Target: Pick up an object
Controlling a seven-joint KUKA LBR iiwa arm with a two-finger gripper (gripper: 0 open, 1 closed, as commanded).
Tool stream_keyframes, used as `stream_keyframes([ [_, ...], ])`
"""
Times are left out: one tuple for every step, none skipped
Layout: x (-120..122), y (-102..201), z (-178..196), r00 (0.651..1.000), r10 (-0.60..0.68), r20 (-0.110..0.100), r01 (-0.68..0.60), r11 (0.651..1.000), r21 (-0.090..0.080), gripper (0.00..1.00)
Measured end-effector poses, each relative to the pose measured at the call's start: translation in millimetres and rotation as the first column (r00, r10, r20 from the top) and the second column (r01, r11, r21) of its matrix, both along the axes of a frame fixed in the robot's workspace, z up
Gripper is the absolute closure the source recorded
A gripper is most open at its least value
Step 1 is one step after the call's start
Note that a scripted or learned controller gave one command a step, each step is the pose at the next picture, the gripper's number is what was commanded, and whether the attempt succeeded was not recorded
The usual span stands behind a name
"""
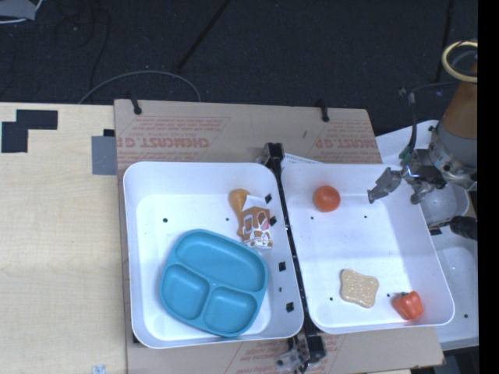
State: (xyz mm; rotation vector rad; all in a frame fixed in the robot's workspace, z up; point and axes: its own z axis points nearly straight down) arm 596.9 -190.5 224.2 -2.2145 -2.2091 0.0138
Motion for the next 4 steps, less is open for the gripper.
stream_keyframes([
  [3, 0, 8, 1.000, 0.002, 0.013, -0.002, 1.000, -0.003, 0.00],
  [6, -3, -54, 1.000, 0.002, 0.010, -0.002, 1.000, -0.002, 0.00],
  [12, 3, -108, 1.000, 0.006, 0.010, -0.006, 1.000, -0.001, 0.00],
  [12, 5, -138, 1.000, 0.005, 0.010, -0.005, 1.000, -0.002, 0.00],
])
